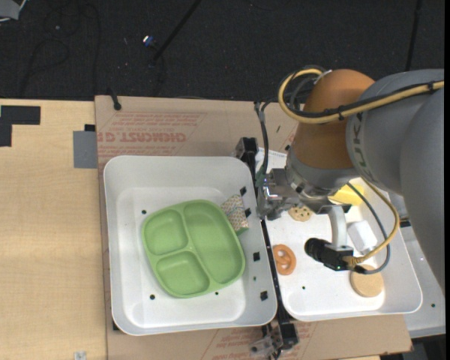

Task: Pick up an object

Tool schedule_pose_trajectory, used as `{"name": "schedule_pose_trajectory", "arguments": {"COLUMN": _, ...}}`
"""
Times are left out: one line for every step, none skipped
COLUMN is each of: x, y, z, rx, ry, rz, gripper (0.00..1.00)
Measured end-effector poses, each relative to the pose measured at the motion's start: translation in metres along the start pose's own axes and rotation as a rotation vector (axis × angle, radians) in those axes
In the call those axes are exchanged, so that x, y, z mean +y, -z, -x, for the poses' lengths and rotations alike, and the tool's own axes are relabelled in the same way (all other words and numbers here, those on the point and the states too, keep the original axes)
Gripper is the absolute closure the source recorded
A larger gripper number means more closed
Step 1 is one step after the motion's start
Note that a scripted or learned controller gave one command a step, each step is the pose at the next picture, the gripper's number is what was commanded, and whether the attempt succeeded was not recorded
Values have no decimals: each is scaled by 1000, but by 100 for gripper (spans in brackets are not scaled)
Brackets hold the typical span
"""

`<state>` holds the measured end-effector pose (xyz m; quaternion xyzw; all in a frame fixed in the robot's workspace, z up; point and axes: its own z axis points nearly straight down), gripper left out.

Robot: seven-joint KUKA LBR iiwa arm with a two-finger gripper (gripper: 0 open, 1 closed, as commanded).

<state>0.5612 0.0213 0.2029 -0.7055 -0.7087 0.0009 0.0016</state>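
Observation:
My gripper [276, 197] hangs low over the far left corner of the right bin [405, 302], close to the wall between the two bins; the bulky wrist hides most of it. A small chocolate-chip cookie [301, 214] lies just right of the gripper. An orange-brown pretzel [284, 259] lies nearer the front, by the left wall. A round tan disc [367, 283] rests at the front right. A yellow thing [349, 194] and a white thing [362, 235] peek out from under the arm.
The left bin [124, 201] holds a green divided plate [192, 247]. A small patterned object [236, 212] sits against that plate's far right rim. The arm covers the back of the right bin.

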Motion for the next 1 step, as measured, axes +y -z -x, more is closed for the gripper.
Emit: {"name": "schedule_pose_trajectory", "arguments": {"x": 9, "y": 14, "z": -59, "rx": 0, "ry": 1, "rz": 2, "gripper": 100}}
